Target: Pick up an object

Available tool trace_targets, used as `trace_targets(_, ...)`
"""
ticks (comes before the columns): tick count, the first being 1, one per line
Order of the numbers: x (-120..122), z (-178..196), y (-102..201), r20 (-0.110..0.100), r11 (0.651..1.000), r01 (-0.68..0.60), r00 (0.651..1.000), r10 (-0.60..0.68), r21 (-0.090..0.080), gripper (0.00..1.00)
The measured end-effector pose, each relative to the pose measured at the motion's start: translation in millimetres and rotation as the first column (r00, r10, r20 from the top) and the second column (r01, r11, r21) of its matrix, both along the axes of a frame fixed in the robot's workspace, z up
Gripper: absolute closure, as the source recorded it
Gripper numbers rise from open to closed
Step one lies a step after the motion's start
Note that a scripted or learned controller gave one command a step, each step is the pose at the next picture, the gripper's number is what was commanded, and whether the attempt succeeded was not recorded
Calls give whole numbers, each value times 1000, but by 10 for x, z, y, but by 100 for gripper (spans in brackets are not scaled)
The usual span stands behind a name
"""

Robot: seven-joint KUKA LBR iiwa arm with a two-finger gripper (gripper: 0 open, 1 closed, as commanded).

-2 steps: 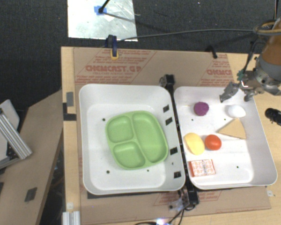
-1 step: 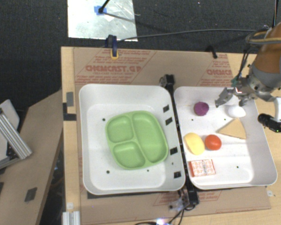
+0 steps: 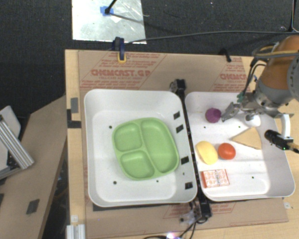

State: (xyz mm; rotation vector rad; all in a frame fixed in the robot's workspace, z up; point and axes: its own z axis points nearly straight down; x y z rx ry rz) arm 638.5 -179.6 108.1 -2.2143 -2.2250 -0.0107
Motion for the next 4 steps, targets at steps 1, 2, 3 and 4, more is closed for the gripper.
trace_targets(1,40,-208,66,2,1000,-5,1000,5,4,0)
trace_targets(2,36,-106,38,4,1000,-7,1000,7,-4,100)
trace_targets(3,53,533,88,4,1000,-1,1000,1,-8,100)
trace_targets(4,66,970,77,3,1000,-1,1000,1,-8,100)
